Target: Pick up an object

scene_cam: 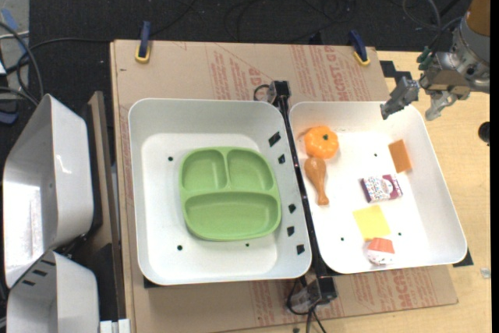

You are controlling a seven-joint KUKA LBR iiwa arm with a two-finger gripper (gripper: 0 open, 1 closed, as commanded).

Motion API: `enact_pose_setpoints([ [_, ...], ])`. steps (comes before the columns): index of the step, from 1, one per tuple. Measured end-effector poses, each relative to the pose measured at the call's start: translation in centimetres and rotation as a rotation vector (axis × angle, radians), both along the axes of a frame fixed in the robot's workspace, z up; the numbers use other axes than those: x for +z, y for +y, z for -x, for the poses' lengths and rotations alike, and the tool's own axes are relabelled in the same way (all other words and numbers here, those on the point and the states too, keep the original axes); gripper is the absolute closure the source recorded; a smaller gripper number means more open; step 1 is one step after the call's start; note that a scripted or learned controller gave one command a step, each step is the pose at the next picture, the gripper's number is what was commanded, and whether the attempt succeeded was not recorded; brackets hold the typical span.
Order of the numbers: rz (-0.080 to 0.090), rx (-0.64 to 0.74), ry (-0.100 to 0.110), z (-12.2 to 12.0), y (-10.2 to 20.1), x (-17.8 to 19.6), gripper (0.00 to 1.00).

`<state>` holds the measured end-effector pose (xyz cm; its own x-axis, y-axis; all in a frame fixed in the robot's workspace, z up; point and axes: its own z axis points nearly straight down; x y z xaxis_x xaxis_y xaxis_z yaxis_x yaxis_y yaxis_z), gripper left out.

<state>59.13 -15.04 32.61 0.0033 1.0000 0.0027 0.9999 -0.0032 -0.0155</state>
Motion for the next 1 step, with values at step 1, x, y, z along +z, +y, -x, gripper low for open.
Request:
enact_pose_setpoints([
  [1, 0.008, -0.002, -0.028, 8.97, -3.05, 17.96, 0.00],
])
